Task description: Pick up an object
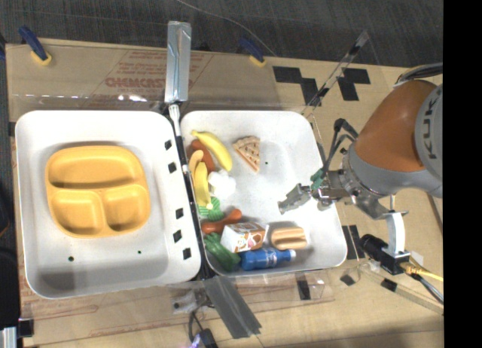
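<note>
Orange-banded arm (395, 139) stands highest over the bench, its gripper (294, 199) low over the right bin's (290, 124) bare floor, carrying nothing.

Far to the gripper's left, in the other bin (30, 188), lies a yellow divided tray (96, 188). Nearer, still to its left, bananas (203, 162) and a tangle of small toys crowd the dividing wall; a pizza slice (248, 152) lies up and to the left. The likeliest target, a hot dog bun (288, 237), lies just below the gripper, its long axis running left to right, ends toward the carton (245, 237) and the bin's right wall. Whether the fingers are spread or pressed together cannot be told. The risk seems to be a descent onto bare floor, or fingers aligned along the bun and sliding off it into the blue bottle (263, 258) touching its lower edge.
</note>
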You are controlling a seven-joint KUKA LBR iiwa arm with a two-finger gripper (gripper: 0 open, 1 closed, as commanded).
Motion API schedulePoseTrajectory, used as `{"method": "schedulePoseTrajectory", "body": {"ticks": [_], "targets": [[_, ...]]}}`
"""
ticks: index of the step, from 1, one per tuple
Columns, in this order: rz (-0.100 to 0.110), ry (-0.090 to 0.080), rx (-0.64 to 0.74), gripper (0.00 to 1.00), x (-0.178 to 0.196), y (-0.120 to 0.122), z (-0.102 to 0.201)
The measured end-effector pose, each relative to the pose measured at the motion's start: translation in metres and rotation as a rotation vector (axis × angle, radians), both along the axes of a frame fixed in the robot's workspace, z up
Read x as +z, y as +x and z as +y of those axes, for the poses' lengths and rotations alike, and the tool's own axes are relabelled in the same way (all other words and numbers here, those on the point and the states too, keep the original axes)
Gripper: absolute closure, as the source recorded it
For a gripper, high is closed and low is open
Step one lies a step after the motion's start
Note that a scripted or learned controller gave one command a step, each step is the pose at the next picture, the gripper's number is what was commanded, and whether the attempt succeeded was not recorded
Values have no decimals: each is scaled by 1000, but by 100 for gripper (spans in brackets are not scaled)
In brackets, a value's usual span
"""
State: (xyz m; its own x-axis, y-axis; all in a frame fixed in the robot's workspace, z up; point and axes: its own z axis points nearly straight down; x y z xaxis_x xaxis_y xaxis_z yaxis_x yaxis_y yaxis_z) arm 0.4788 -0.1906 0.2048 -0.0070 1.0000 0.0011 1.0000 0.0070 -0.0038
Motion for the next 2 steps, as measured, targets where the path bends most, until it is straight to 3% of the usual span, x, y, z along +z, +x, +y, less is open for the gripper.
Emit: {"method": "schedulePoseTrajectory", "body": {"ticks": [1, 2], "targets": [[3, 0, -245, 0, -96, 80, 16], [-3, 0, -385, 0, -80, 172, 41]]}}
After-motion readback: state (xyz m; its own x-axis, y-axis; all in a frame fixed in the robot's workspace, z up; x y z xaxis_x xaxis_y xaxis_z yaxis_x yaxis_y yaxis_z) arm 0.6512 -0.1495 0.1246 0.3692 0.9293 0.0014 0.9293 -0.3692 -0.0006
